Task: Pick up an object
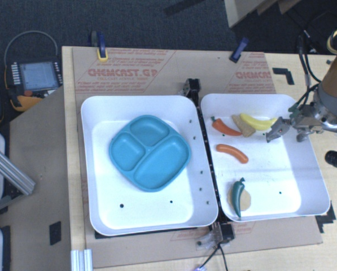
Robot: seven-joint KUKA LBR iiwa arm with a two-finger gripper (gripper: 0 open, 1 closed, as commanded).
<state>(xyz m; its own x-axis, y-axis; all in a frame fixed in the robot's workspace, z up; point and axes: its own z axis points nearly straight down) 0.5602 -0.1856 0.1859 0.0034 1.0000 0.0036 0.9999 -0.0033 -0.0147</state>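
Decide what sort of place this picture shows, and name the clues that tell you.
Probably a robotics lab bench. A grey robot arm's gripper hangs over the right shallow white bin of toy food, such as a yellow plastic banana. A handheld control pendant with a screen lies beside the bench.

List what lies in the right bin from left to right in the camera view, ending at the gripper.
Red chili pepper → orange sausage → green pepper → yellow banana → gripper, at the bin's right side above the banana's right end.
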